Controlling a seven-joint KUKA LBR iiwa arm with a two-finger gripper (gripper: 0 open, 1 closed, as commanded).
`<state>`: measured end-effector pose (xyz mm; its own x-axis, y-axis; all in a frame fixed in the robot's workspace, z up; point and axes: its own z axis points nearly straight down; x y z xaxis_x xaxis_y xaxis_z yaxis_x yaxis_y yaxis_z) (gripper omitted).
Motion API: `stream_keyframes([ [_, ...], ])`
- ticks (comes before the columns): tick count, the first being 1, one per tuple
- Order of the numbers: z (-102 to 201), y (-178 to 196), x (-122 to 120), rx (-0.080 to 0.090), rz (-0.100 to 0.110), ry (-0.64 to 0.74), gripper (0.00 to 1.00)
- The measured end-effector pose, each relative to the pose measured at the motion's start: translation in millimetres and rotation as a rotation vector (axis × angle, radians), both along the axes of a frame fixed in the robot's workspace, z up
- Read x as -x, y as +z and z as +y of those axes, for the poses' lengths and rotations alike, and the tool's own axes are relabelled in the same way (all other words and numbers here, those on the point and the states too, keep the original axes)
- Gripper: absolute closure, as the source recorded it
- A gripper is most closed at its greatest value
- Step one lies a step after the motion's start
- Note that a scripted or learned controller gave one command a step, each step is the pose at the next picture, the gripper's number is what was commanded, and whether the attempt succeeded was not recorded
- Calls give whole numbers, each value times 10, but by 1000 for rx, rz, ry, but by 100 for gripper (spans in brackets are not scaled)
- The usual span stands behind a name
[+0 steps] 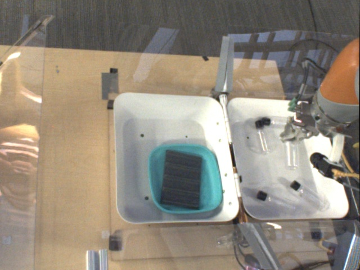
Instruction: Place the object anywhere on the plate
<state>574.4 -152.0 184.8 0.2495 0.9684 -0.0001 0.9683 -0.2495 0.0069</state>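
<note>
A teal square plate [155, 170] rests in the left white bin [125, 151], toward its front. A dark grey ridged block [181, 179] lies flat on the plate, inside its rim. My gripper [296, 130] hangs under the orange-banded wrist [343, 77] over the back right part of the right bin [247, 207]. Just in front of it a clear vial [291, 155] lies on the bin floor. I cannot make out anything held in the gripper.
The right bin also holds a clear vial with a black cap [262, 134] at the back left, and two more [270, 197] [305, 192] near the front. A black part [322, 163] with cables hangs at the bin's right side. A metal bar [224, 66] stands behind the bins.
</note>
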Motion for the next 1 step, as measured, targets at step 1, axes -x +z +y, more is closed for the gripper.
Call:
stream_keyframes([
  [1,625,-181,109,-1,2,83,100],
])
